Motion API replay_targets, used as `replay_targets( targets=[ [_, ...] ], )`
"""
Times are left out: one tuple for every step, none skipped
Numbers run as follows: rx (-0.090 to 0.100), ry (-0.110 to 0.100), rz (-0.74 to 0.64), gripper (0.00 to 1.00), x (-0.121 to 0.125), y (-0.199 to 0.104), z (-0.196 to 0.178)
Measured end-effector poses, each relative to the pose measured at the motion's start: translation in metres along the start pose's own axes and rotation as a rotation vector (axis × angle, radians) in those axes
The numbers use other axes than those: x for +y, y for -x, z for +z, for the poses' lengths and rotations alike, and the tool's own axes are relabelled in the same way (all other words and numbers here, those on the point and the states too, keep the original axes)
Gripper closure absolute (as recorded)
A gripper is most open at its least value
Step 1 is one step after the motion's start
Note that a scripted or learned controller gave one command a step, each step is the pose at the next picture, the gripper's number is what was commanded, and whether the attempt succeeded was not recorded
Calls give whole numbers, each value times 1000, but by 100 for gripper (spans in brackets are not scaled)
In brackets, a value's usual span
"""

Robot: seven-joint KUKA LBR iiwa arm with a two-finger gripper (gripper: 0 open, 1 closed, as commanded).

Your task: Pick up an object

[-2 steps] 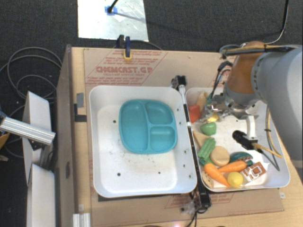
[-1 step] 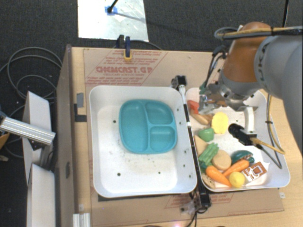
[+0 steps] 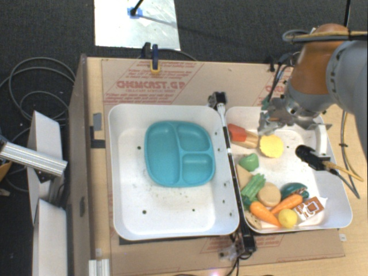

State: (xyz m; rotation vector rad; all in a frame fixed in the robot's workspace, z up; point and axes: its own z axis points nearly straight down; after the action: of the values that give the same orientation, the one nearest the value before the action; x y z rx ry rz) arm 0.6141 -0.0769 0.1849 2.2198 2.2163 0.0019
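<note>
My gripper (image 3: 266,126) hangs low over the back of the right bin (image 3: 339,209), on the grey arm that reaches in from the right. Just below and to the right of it lies a yellow round piece (image 3: 272,146). A red and peach toy (image 3: 239,134) lies just left of it, against the bin's inner wall. Nothing shows between the gripper's tips. Further forward sit a green pepper (image 3: 249,162), a green stalk (image 3: 253,187), a tan round (image 3: 268,195), two carrots (image 3: 264,213) and a lemon (image 3: 287,217).
The left bin (image 3: 129,211) holds a teal divided plate (image 3: 179,154). A dark teal piece (image 3: 295,188) and a red and white packet (image 3: 311,207) lie at the right bin's front right. A black rod (image 3: 227,140) runs along the wall between the bins.
</note>
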Motion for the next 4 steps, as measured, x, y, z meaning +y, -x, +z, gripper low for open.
replay_targets(
  targets=[
    [-2,1,2,100,2,65,-8],
    [1,-1,-4,0,3,60,-7],
    [3,-10,-3,0,11,64,96],
    [2,1,-5,100,14,64,79]
  ],
)
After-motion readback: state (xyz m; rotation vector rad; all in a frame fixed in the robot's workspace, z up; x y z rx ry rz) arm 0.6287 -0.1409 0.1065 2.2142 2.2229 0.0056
